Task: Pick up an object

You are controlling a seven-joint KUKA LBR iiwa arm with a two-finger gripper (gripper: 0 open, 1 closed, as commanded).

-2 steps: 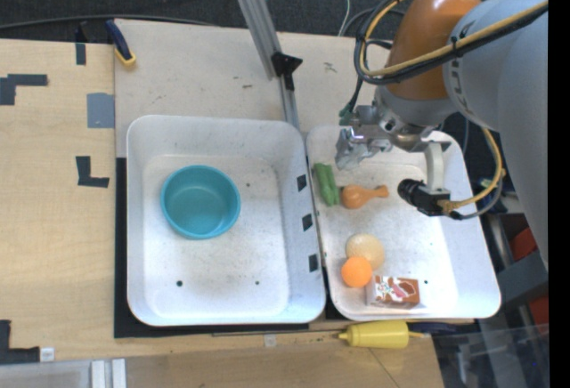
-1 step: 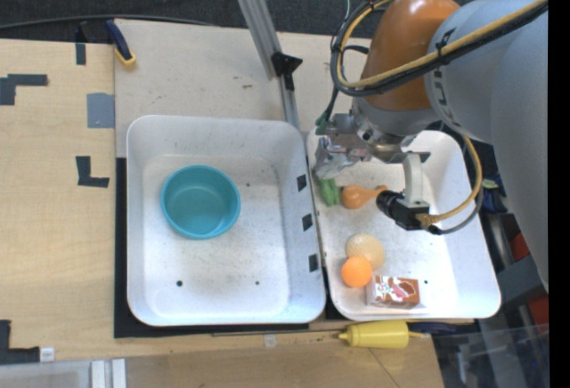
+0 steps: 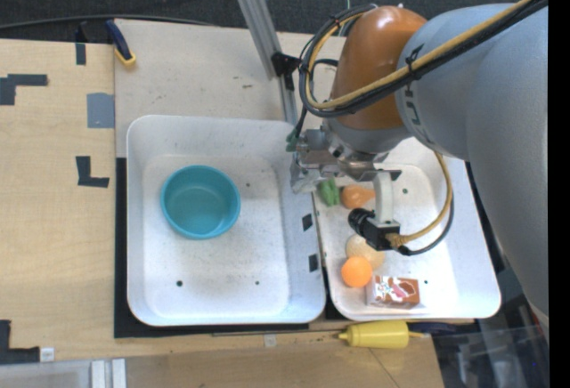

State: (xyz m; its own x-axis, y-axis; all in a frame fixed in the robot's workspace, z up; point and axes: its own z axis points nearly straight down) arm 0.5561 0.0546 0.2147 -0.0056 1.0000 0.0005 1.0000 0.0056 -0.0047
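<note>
Objects for picking lie mostly in the right-hand bin, so the account runs from the left across. Far left is bare wooden bench (image 3: 44, 226) with dark tape marks on it. Next comes the left bin (image 3: 156, 288), shallow and white, and its sole content is a teal bowl (image 3: 200, 201) sitting upright in the left half, close to the left wall but not touching it. The rest of that bin's floor is open, with wide room between the bowl and the right wall.

Both bins meet along a central divide, their rims side by side. The right bin (image 3: 472, 288) is much more crowded, and the arm (image 3: 427, 84) covers its upper part, reaching in from the right with its orange band over the bin's back edge. The gripper (image 3: 321, 174) hangs low just right of the divide; whether its jaws are open or closed cannot be told, since the wrist hides them.

A green object (image 3: 329, 193) lies right beneath the gripper, with an orange piece (image 3: 358, 197) just beside it. Lower down sit a pale rounded item (image 3: 359, 246), an orange ball (image 3: 356, 271) touching it, and a red-and-white packet (image 3: 394, 291) near the front wall. The bin's right half is open floor.

A yellow bottle (image 3: 378, 335) lies on its side outside the front rim.
</note>
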